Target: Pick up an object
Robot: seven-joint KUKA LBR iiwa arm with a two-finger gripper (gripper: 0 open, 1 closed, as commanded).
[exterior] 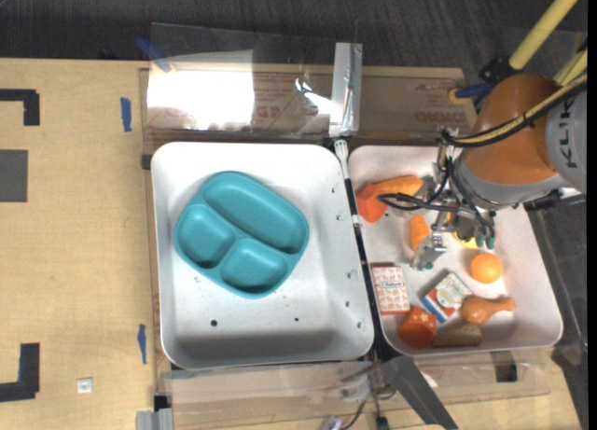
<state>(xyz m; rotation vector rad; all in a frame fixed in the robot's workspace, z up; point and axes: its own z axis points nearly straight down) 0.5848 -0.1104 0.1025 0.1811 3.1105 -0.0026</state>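
Cardboard-topped counter (pixel 75 232), two white bins: end effector (pixel 431 249) low in the right bin (pixel 546 312), over the toy food.
From where I stand, whether it is wide or narrow is impossible to tell. It hangs by a small orange piece (pixel 419 230); an orange ball (pixel 485 268) and a printed box (pixel 446 294) sit near. Centring on one lone item before closing looks wisest. Print on the box and card (pixel 390 288) is too small to read; the arm shows "KU".
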